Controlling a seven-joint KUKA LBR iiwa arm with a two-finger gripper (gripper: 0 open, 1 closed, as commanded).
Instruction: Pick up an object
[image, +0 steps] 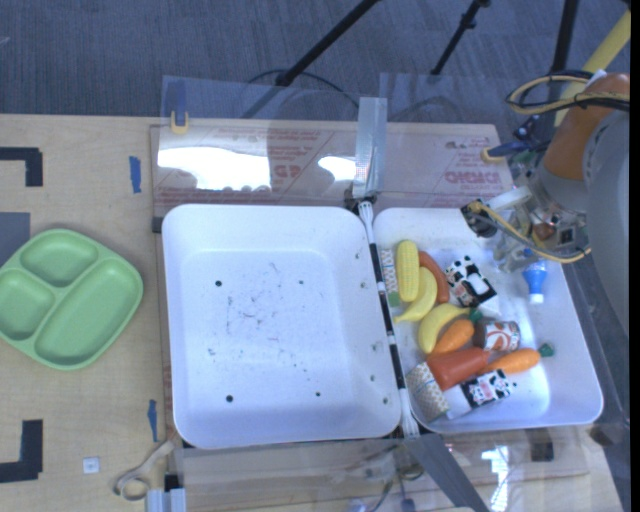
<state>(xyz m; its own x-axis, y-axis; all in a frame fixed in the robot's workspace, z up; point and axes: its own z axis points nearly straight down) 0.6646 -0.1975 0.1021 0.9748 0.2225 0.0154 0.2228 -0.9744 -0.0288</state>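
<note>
arm (590, 150) at right edge, gripper (535, 270) hanging low

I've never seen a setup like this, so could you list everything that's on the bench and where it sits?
White bins: two, white, side by side mid-bench; the toys lie in the right-hand one.
Bananas: about three, yellow, left part of the right bin.
Carrots: two or three, orange, middle of the right bin.
Cow figures: two, black and white, one upper, one lower in the right bin.
Small bottle: one, blue and white, right side of the right bin.
Divided plate: one, green, on the bench to the left.
Clear panel: behind the bins.
Arm: one, grey with an orange band, over the right bin's far corner.
Gripper: fingers too cluttered by cables to judge.
</note>
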